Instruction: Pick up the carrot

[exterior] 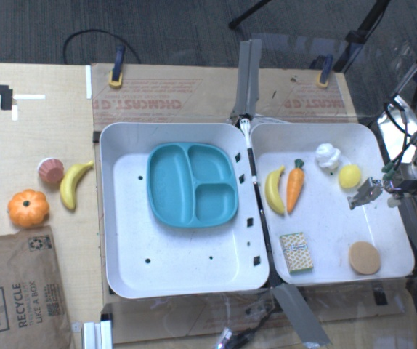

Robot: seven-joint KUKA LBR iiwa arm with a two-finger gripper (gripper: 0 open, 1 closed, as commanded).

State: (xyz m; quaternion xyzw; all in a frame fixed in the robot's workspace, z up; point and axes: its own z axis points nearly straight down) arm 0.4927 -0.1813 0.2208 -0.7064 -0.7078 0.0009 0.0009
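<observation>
The carrot point(294, 187), orange with a green top, lies lengthwise in the left part of the right bin point(325, 217), green end pointing to the back. A yellow banana point(274, 190) lies right beside it on its left. My gripper point(365, 193) is low over the right side of the same bin, well to the right of the carrot and just below a yellow lemon point(349, 177). Nothing shows in its grasp.
The right bin also holds a white lump point(328, 155), a small patterned box point(296, 252) and a tan disc point(365, 257). A teal divided plate point(192, 184) sits in the left bin. A small pumpkin point(28, 208), a second banana point(74, 184) and a pink cup point(50, 171) lie on the bench at left.
</observation>
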